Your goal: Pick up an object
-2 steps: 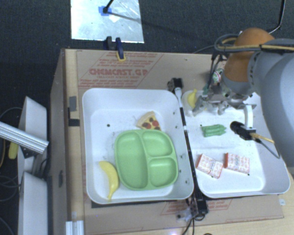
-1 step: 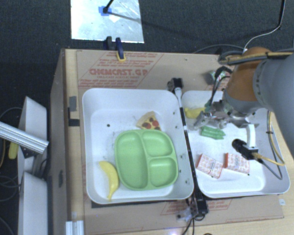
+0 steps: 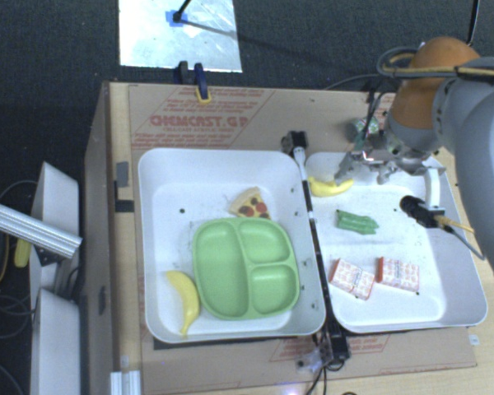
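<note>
Camera view from overhead: two glossy white bins (image 3: 230, 164) on a brown cardboard-covered bench, dark carpet around. Left bin has a smooth green divided plate (image 3: 245, 267), a pizza slice toy (image 3: 249, 203) and a curved yellow banana (image 3: 184, 299). Right bin has another banana (image 3: 330, 188) at its far left corner, a bumpy green pod (image 3: 356, 221) and two red-and-white packets (image 3: 375, 276). Gripper (image 3: 346, 168) sits just above that second banana; can't tell how its tips stand.

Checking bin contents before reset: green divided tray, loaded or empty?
Empty. All three compartments of the green tray show bare green; the pizza slice and banana lie outside it in the left bin.
</note>
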Robot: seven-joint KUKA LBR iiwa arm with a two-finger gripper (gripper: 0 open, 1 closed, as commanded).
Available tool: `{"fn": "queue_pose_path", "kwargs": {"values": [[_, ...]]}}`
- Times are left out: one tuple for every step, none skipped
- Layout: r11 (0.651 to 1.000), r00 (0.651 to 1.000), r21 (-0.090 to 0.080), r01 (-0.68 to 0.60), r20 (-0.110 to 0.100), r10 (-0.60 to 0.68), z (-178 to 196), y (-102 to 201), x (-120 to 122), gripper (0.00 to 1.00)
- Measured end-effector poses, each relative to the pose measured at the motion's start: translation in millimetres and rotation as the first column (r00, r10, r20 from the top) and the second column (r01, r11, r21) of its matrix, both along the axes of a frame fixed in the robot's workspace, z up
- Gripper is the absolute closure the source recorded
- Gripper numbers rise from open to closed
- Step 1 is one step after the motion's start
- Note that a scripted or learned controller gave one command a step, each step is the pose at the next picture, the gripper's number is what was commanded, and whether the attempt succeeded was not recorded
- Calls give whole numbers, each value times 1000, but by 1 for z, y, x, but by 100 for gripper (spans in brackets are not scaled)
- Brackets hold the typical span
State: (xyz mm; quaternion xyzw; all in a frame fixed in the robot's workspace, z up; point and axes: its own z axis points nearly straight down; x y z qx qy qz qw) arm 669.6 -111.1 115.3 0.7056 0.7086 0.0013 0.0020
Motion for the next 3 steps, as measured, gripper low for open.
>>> {"fn": "queue_pose_path", "kwargs": {"values": [[1000,1000,1,2,-4,-2,-14,19,-44,0],[1000,1000,1,3,-5,-3,-31,15,-86,0],[1000,1000,1,2,-3,-2,-21,15,-86,100]]}}
